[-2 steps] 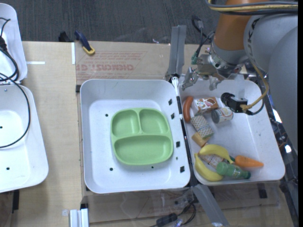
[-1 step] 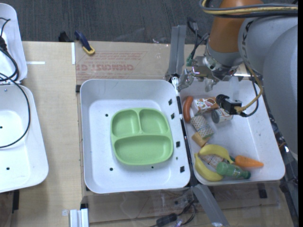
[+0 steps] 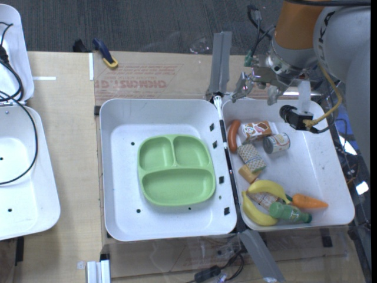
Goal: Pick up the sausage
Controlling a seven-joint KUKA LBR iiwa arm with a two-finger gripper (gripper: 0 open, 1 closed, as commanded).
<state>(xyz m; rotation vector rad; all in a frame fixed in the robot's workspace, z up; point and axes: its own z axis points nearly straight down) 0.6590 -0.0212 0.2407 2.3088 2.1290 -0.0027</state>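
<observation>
The gripper hangs in the upper right of the frame, above the far rim of the right bin, its two fingers spread apart with nothing between them. Just below and to the left of it, in the upper left corner of that bin, lies the sausage, set lengthwise against the wall next to the divider between the two bins. That position is the main hazard: one finger would have to come down between the sausage and the bin wall, and if it lands on the rim or the wall the closing grip will likely slip off or miss. The small carton sits touching or nearly touching the sausage's other side, with a can just beside it, so the opposite finger could jam on the carton or grab it instead. Lower in the same bin are a checked block, a tan piece, a banana, a green bottle and a carrot, crowded toward the near edge and well apart from the sausage. The left bin holds a green divided plate, its compartments bare.
</observation>
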